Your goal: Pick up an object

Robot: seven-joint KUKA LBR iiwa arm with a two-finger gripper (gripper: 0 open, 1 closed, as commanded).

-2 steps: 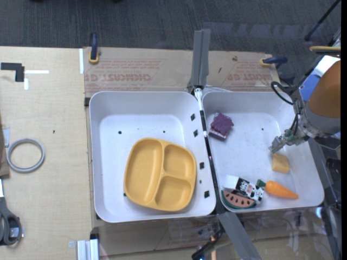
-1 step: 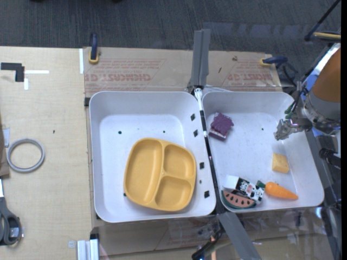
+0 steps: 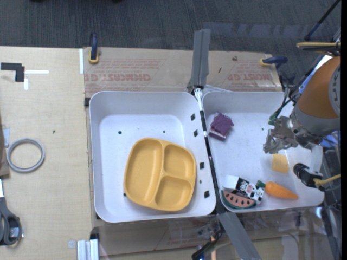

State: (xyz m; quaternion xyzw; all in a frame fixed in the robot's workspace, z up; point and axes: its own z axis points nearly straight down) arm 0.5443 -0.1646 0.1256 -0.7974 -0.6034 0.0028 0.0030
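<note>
My gripper [image 3: 275, 143] hangs over the right side of the right bin [image 3: 246, 145], at the end of the grey arm with its orange band. Just below it in the view lies a small yellow block [image 3: 280, 163], close to the gripper but apart from it. An orange carrot [image 3: 281, 190] lies at the bin's front right. A watermelon slice [image 3: 238, 200] and a small black, white and red item [image 3: 245, 187] sit at the front edge. A purple bunch of grapes [image 3: 221, 124] rests near the bin's left wall.
The left bin [image 3: 108, 123] holds a yellow divided plate [image 3: 160, 173]. A grey tape roll [image 3: 24, 155] and scissors [image 3: 8, 226] lie on the wooden bench at the left. Clamps [image 3: 94, 50] pin the cardboard behind the bins.
</note>
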